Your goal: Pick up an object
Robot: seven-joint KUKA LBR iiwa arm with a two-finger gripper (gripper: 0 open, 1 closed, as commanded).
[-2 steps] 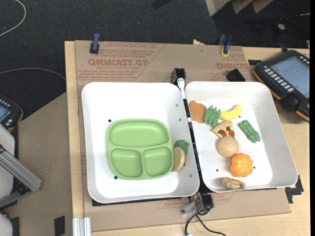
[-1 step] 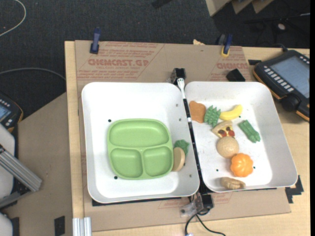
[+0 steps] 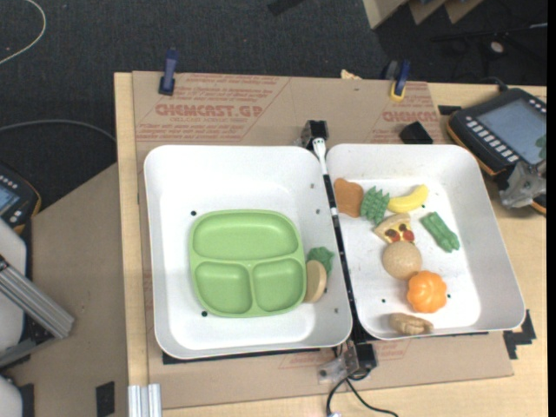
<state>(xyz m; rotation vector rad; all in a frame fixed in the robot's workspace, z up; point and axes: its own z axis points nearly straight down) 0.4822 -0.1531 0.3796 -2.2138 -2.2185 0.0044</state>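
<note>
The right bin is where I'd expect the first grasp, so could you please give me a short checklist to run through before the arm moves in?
1. Targets present: ok. The right bin holds a banana, an orange fruit, a pizza slice and other toy foods.
2. Room around the target: ok for the orange fruit, which lies apart from its neighbours; not ok for the banana, which touches the green leafy piece.
3. Distance from bin walls: not ok for the tan piece, which lies against the near rim.
4. Left bin items: ok. The green divided plate sits flat.
5. Gripper ready: cannot tell.
</note>
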